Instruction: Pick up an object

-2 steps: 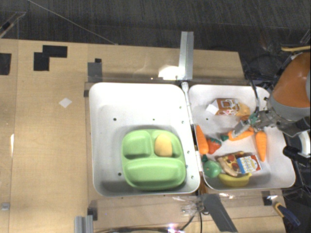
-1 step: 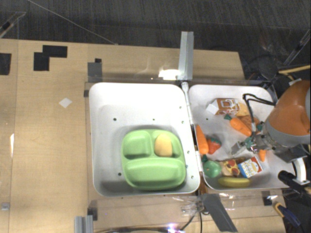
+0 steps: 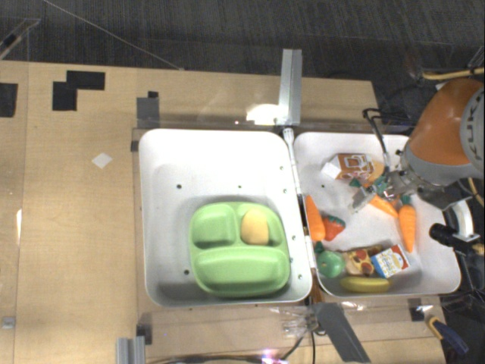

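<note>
The grey arm with the orange band (image 3: pixel 453 131) is cut off by the right edge. Its two-finger gripper (image 3: pixel 371 193) is small and blurred, and whether the fingers are apart cannot be told. The small printed carton (image 3: pixel 355 165) is partly covered by it; the print is unreadable.

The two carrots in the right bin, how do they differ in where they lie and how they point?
The carrot by the divider lies against the right bin's left wall, beside a red piece; the carrot on the right lies near the arm's side, below the tool. The left one looks shorter, partly hidden; the right one shows whole. Both are orange and roughly upright in the view.
</note>
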Robot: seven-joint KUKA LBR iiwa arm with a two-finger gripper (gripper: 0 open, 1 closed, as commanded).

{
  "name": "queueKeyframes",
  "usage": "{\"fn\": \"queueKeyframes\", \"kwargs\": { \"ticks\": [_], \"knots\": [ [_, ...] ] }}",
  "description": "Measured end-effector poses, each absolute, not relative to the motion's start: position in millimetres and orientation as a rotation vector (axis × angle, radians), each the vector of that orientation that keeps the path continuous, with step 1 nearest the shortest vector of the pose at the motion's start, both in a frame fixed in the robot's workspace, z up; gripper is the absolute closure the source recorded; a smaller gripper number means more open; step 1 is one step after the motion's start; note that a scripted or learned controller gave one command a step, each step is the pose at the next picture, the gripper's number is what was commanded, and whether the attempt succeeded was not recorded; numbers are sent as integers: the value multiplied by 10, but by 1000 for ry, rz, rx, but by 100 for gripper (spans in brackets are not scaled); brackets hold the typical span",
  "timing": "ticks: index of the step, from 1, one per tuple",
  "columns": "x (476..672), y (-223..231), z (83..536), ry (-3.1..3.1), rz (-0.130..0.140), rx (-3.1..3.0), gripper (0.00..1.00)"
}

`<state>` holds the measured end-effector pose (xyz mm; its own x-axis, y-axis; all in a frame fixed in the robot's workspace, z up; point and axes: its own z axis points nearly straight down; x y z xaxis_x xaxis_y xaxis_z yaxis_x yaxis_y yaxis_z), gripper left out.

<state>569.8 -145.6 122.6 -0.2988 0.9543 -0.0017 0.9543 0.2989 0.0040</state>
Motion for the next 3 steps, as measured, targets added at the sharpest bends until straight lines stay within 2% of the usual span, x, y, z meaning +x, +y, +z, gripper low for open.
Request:
{"fn": "queueKeyframes", "kwargs": {
  "ticks": [1, 2, 3],
  "knots": [
    [5974, -1652, 935, 2514, 13, 1853, 0],
    [5995, -1638, 1023, 2518, 16, 1845, 100],
    [5883, -1021, 2140, 2339, 2, 2093, 100]
  ]
}}
